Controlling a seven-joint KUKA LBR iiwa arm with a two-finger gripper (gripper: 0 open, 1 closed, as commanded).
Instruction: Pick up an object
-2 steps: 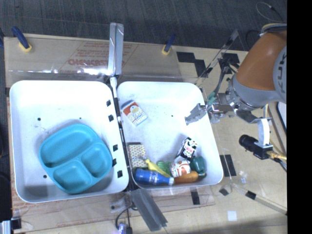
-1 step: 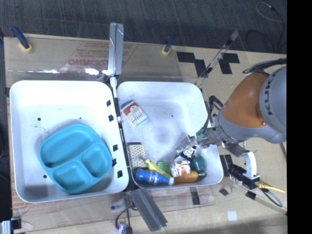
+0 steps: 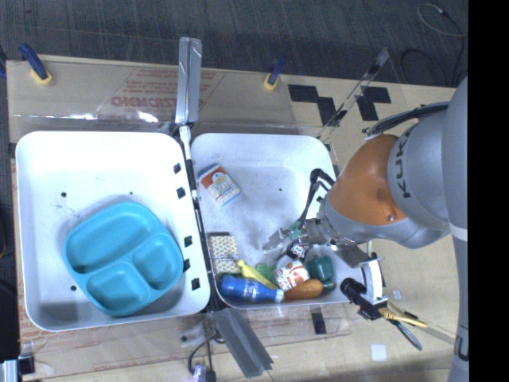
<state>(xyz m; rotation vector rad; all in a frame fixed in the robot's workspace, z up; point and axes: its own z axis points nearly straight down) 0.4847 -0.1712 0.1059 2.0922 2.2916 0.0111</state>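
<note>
1. The arm point(image 3: 382, 193) comes in from the right of the frame and bends down over the lower right part of the right bin point(image 3: 262, 146).
2. The gripper point(image 3: 296, 237) hangs low in that bin, right above a pile of small things. Whether it is released or clenched cannot be told from this view, and nothing can be seen held in it.
3. The pile lies along the bin's lower edge: a blue bottle point(image 3: 248, 290) on its side, a yellow piece point(image 3: 256, 274) touching it, a red and white can point(image 3: 291, 276), a brown piece point(image 3: 305, 290) and a dark green piece point(image 3: 321, 268).
4. A small carton point(image 3: 219, 185) lies alone toward the bin's upper left, well apart from the pile. A patterned packet point(image 3: 223, 253) rests near the left wall.
5. The left bin point(image 3: 40, 165) holds a blue tray point(image 3: 123, 257) with three compartments.
6. Judged as the nearest target, the can looks light, stiff and smooth, so it may roll or slip. It is best taken across its round sides, at the middle.
7. The bottle also looks hard and slick. A hold across its body near mid-length seems safest.
8. The things touch one another, so a finger could wedge between two of them and push them aside.
</note>
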